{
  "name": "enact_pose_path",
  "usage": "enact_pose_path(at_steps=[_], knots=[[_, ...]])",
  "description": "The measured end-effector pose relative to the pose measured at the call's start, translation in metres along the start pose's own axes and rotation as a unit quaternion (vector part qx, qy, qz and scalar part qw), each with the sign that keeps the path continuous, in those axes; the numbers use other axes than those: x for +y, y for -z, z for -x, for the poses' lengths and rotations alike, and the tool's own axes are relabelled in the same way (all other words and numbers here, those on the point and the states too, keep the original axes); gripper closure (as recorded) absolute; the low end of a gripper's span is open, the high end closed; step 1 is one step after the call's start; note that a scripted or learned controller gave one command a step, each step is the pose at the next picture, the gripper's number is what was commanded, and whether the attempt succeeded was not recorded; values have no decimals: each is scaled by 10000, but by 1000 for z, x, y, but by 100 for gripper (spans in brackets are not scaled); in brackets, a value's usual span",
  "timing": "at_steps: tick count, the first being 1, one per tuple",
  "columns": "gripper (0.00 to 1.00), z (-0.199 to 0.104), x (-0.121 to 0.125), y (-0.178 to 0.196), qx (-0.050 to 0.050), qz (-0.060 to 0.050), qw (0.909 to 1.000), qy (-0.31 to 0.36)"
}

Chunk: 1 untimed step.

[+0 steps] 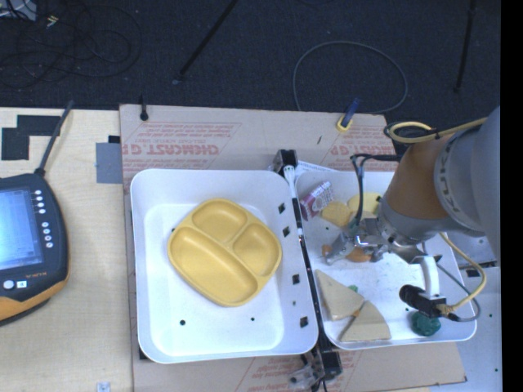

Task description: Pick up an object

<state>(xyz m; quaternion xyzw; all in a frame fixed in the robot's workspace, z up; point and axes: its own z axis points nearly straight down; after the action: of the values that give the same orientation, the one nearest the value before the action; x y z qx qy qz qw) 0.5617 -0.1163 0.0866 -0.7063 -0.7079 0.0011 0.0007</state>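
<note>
- reaching in from the right: grey arm [462, 178] with an orange band [413, 182], bent down over the right bin [384, 282].
- gripper [347, 250] low over the middle of that bin, pointing toward the wall shared with the left bin [155, 317].
- open or closed: cannot tell from this angle, the tip being small and blurred.
- right at the gripper tip: an orange-brown piece [359, 256], touching it or very nearly; cannot tell whether gripped or merely lying on the bin floor.
- farther back in the same bin: a yellow lump [335, 213], apart from the gripper, and beside it toward the far left corner a pink-and-white packet [316, 197].
- to the right of the lump: another yellow piece [370, 205], partly hidden behind the wrist.
- toward the front of the right bin: a tan wedge [338, 297] against the left wall, and a second tan wedge [368, 327] touching it, near the front rim.
- near the front right corner: a green ball [425, 325], well apart from the wedges.
- in the left bin: a yellow divided plate [225, 250] with three compartments, lying flat near the centre, turned at a slant to the bin's sides.
- under both bins: a cardboard sheet [204, 137] with red print.
- at the far left of the bench, well apart from the bins: a handheld screen unit [24, 235].
</note>
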Motion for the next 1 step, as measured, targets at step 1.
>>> enact_pose_path(at_steps=[1], knots=[[0,-32,38,0,2,-1,10000,2]])
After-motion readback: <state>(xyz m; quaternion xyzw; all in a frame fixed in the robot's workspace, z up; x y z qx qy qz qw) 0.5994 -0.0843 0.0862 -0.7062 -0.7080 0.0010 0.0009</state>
